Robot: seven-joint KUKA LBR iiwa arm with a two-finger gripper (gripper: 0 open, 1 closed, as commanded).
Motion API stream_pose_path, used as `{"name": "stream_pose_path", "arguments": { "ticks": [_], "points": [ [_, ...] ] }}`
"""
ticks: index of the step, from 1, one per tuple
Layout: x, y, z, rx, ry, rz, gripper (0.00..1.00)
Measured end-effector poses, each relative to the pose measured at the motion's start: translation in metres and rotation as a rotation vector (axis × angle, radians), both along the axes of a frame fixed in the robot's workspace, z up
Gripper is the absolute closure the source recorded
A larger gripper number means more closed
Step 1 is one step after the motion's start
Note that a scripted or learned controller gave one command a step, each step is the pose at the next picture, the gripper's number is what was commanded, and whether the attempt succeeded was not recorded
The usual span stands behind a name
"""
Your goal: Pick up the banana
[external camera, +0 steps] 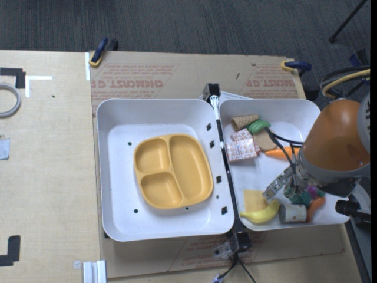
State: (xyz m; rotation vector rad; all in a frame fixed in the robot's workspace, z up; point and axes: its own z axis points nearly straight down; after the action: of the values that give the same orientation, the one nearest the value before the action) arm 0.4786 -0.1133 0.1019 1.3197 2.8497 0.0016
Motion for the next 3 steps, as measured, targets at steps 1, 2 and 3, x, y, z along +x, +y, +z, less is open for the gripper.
{"name": "stream_pose_path", "arguments": {
  "ticks": [1,2,3],
  "points": [
    [0.000,0.078,0.090,-0.001,-0.001,0.000,1.00],
    [0.000,0.078,0.090,-0.001,0.000,0.000,0.00],
    [0.000,0.098,0.091,-0.001,-0.001,0.432,0.00]
  ]
}}
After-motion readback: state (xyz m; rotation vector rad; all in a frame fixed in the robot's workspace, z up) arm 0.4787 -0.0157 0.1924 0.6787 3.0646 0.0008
